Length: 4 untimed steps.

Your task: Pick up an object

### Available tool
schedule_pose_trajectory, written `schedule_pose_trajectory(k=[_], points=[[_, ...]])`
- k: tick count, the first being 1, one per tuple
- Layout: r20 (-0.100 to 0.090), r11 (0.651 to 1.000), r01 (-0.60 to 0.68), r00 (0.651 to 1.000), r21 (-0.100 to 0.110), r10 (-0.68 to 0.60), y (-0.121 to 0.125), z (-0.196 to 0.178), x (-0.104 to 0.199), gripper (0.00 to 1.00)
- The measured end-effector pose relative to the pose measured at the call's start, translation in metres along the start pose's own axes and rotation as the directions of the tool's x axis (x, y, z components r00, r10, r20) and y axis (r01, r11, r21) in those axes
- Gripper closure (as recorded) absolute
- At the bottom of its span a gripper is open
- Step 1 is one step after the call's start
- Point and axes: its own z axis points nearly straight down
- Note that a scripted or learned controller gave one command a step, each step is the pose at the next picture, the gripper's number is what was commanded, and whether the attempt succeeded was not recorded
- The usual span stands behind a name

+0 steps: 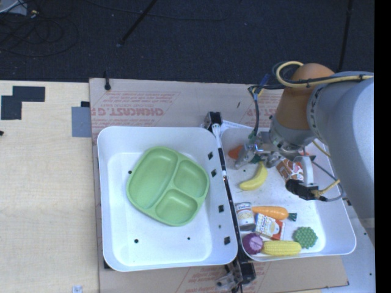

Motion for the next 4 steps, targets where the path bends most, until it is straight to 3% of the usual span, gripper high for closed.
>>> schedule_pose_trajectory(k=[1,2,3,4], points=[[-0.002,1.000,-0.004,1.000,0.003,0.004,-0.084,-0.001,0.026,0.00],[0.000,1.000,-0.001,1.000,0.000,0.001,0.001,0.000,0.009,0.00],[0.000,1.000,-0.001,1.000,0.002,0.001,-0.022,-0.063,-0.002,0.00],[0.001,1.000,-0.002,1.000,0.001,0.002,-0.012,0.000,0.022,0.00]])
